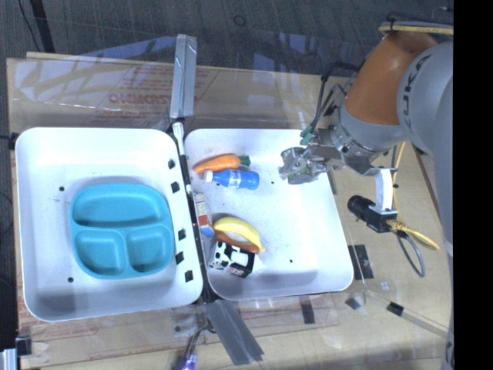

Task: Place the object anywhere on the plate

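In the right bin (323,276), the hand (296,166) hovers near the blue plastic bottle (235,179); its grip state cannot be determined. Blue sectioned plate (122,230) occupies left bin (38,206).

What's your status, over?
Claw over right bin, upper right part, nothing seen between its fingers. Carrot, bottle, banana lying along that bin's left side. Plate in left bin, bare.

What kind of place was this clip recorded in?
Probably a robotics lab test bench: a KUKA arm reaches over two white bins taped down on a board, one bearing a blue plate, the other toy items like a banana and carrot.
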